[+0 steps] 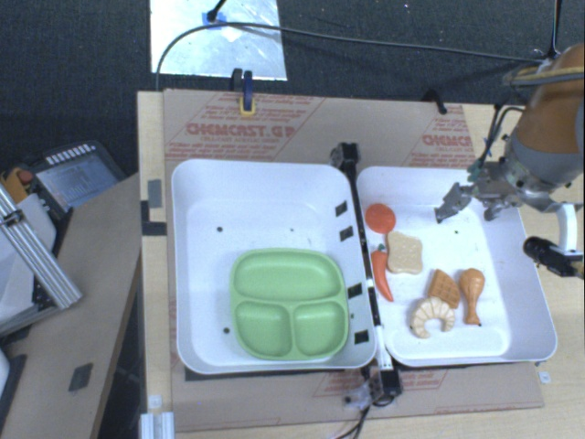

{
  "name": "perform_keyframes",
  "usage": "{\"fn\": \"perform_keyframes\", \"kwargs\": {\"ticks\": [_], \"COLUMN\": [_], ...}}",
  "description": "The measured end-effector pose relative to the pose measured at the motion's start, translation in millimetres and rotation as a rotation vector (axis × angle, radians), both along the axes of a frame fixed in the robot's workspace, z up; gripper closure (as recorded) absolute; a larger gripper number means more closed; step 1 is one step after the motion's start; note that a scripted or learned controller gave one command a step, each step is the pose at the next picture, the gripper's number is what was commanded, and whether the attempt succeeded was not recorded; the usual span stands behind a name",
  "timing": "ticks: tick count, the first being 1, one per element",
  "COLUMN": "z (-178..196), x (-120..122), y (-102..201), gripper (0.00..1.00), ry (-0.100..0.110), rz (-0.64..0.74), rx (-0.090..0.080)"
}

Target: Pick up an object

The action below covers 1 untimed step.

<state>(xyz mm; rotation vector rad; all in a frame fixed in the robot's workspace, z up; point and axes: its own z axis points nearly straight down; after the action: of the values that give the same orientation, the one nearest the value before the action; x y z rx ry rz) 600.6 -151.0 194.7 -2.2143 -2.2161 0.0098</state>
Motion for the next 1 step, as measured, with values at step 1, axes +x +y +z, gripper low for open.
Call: {"fn": "perform_keyframes", "kwargs": {"ticks": [1], "z": [6.8], "x": [2.9], "y": [0.2], "gripper": [0.00], "ry": [-0.012], "rz": [0.002], "rx": [-0.002]}}
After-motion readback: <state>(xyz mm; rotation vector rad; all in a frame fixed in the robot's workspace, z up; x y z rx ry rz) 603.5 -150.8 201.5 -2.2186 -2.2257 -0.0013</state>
